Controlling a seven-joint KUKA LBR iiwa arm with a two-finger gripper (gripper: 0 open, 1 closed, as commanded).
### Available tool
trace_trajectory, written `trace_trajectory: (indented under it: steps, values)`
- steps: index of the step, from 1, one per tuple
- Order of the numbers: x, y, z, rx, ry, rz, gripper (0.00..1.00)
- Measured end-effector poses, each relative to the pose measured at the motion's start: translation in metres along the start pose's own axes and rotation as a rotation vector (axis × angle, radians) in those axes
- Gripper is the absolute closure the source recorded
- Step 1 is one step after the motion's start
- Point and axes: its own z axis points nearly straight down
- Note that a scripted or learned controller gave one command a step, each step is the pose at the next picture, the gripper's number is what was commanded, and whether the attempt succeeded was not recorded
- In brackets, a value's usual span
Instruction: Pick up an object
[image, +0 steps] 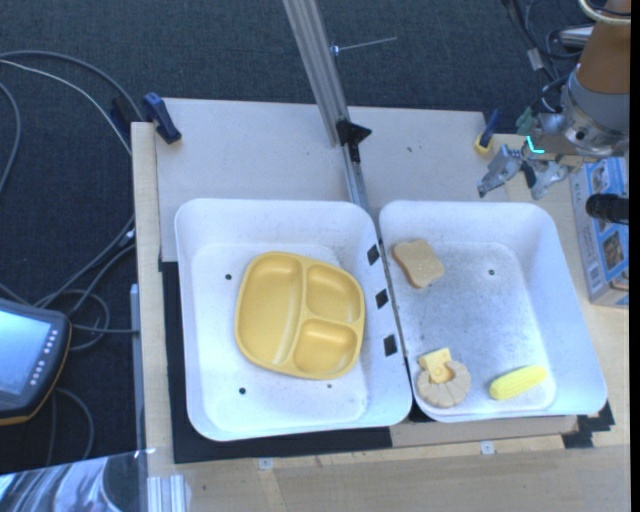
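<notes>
Lying in the left bin (200, 300): yellow divided tray (298, 315); sitting in the right bin (560, 300): bread slice (418, 263), round pastry (442, 379), corn cob (518, 381); hovering beyond its far rim, fingers spread, gripping nothing: gripper (517, 177)

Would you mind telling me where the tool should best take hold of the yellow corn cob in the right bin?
Probably across the middle of the corn cob, coming straight down from above. It lies flat and slightly slanted near the right bin's front wall, so closing across its narrow width suits it best.
</notes>
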Motion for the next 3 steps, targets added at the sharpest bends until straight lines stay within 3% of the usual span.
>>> trace_trajectory:
  steps: [1, 3]
  values:
    - [0.005, -0.007, 0.060, 0.004, 0.002, 0.001, 0.00]
    - [0.006, 0.004, 0.148, 0.003, 0.001, 0.000, 0.00]
